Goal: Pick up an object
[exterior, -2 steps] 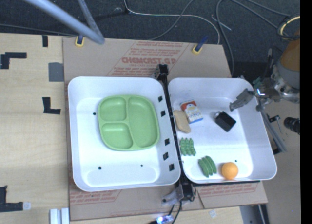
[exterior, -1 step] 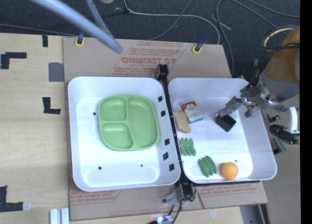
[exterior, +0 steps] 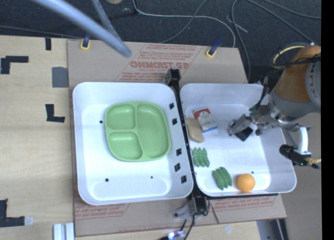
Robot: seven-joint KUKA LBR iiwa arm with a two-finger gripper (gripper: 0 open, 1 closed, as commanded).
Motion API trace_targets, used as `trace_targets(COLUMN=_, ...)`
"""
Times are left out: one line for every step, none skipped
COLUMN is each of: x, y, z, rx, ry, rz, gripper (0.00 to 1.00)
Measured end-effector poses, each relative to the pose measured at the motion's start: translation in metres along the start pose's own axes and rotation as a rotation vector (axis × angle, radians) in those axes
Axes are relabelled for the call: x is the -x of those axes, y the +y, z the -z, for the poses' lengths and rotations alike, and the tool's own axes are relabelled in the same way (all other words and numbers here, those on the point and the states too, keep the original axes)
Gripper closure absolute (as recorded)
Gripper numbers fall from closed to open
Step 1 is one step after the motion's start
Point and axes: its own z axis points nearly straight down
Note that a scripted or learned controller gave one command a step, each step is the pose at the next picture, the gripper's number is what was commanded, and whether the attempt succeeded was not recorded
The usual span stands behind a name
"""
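The right bin [exterior: 276, 181] holds a small red, white and blue carton [exterior: 205, 119], a tan bread-like piece [exterior: 195, 129], two green vegetable pieces [exterior: 200, 157] [exterior: 222, 177] and an orange [exterior: 246, 182]. My gripper [exterior: 240, 128] hangs over the middle of this bin, pointing left, to the right of the carton and apart from it. Nothing shows between its dark fingers.
The left bin [exterior: 88, 145] carries a green divided plate [exterior: 138, 131]. A black clip divider [exterior: 177, 129] joins the two bins. The grey arm with its orange band [exterior: 297, 85] comes in over the right bin's far right corner. Cables lie on the dark surface behind.
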Motion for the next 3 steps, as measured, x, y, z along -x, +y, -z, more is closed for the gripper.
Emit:
trace_targets(x=-0.001, y=0.001, z=0.013, rx=0.004, ry=0.0, rz=0.002, gripper=1.0)
trace_targets(x=0.003, y=-0.004, z=0.058, rx=0.009, ry=0.0, rz=0.0, gripper=1.0)
trace_targets(x=-0.003, y=-0.006, z=0.119, rx=0.011, ry=0.0, rz=0.002, gripper=1.0)
